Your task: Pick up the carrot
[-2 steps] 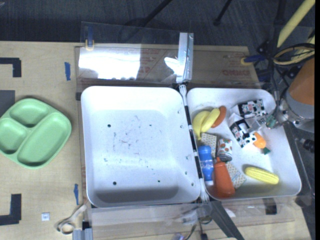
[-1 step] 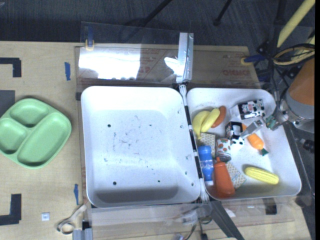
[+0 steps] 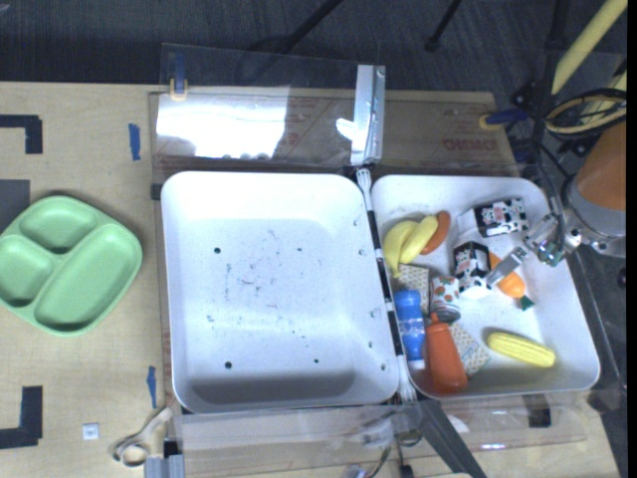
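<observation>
The carrot (image 3: 512,286) is a short orange piece with a green leaf end, lying in the right bin (image 3: 582,337) toward its right wall. My gripper (image 3: 508,266) reaches in from the right, low over the bin, with its tip right at the carrot's upper edge. From this slant I cannot make out whether it touches the carrot. The grey wrist and orange band sit just outside the bin's right rim.
The right bin also holds yellow bananas (image 3: 410,239), an orange-red sausage-like piece (image 3: 437,231), two black-and-white toys (image 3: 498,215), a blue bottle (image 3: 409,317), a red bottle (image 3: 444,355) and a yellow corn cob (image 3: 519,348). A green divided plate (image 3: 66,264) lies far left. The left bin (image 3: 269,287) adjoins.
</observation>
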`<state>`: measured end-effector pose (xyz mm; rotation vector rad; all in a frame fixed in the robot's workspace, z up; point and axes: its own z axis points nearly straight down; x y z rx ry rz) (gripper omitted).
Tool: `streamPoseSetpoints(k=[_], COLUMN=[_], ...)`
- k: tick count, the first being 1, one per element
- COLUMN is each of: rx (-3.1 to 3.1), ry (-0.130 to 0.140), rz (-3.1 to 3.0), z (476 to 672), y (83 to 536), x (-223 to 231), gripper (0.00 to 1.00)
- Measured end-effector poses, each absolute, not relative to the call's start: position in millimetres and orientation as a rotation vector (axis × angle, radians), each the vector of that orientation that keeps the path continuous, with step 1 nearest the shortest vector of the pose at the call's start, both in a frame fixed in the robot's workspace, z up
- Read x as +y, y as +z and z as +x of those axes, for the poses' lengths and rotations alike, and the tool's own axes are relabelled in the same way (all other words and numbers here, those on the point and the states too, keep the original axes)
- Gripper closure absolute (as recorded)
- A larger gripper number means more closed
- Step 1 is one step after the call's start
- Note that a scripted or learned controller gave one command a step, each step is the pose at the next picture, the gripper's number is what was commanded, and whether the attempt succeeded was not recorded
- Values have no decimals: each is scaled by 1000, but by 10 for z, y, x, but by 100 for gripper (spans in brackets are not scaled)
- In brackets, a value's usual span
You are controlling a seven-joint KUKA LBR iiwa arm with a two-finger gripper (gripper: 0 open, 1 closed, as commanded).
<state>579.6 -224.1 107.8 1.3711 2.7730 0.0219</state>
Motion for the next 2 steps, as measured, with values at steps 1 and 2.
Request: streamPoseSetpoints(k=[1,2], rx=[2773,2874], ry=[16,2], rz=[1374,1255], z=[5783,6050], y=[1146,1096], x=[-2267,-2248], gripper=[100,100])
